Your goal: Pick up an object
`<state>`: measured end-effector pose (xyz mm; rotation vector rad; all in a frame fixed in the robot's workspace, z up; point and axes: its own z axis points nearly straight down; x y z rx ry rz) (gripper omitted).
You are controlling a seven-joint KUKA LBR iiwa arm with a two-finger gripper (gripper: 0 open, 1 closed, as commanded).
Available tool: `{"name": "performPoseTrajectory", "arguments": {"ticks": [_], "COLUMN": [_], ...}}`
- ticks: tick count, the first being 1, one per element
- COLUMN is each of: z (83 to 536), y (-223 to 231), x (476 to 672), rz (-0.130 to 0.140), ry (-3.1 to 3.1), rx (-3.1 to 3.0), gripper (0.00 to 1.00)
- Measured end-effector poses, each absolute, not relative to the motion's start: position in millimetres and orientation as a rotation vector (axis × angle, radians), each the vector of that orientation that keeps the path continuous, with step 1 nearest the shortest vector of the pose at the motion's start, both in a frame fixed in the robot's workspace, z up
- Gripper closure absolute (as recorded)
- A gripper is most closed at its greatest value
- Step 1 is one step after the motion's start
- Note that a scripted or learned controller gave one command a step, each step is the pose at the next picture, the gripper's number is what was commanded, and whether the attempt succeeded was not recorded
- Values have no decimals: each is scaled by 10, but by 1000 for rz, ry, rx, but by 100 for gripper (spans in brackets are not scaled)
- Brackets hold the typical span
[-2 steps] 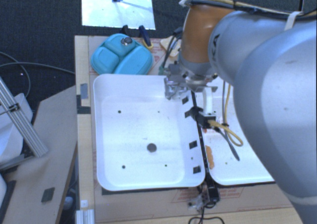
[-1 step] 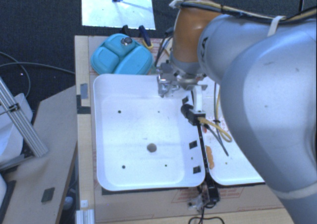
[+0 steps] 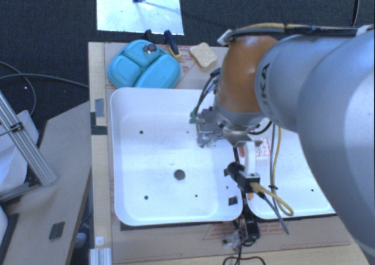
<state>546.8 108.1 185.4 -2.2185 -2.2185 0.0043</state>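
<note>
Small dark round disc (image 3: 179,174), the only loose item seen inside the shallow white left bin (image 3: 126,141), lay flat on that bin's floor, a little right of its centre and toward its near edge. Grey arm with orange band (image 3: 246,76) reached over the left bin's right rim from the right. Metal gripper (image 3: 203,133) hung over the left bin's right part, beyond the disc and apart from it; how wide it stood could not be told, nothing seen held. Light blue plastic lidded container (image 3: 144,65) sat just behind the left bin's far edge. Tan sponge-like block (image 3: 203,54) sat behind the left bin's far right corner.
</note>
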Motion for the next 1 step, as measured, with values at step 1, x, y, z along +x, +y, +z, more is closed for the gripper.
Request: {"name": "performPoseTrajectory", "arguments": {"ticks": [1], "z": [2558], "y": [1787], "x": [5431], "rz": [-16], "ry": [-2235], "rx": [-2210], "gripper": [100]}}
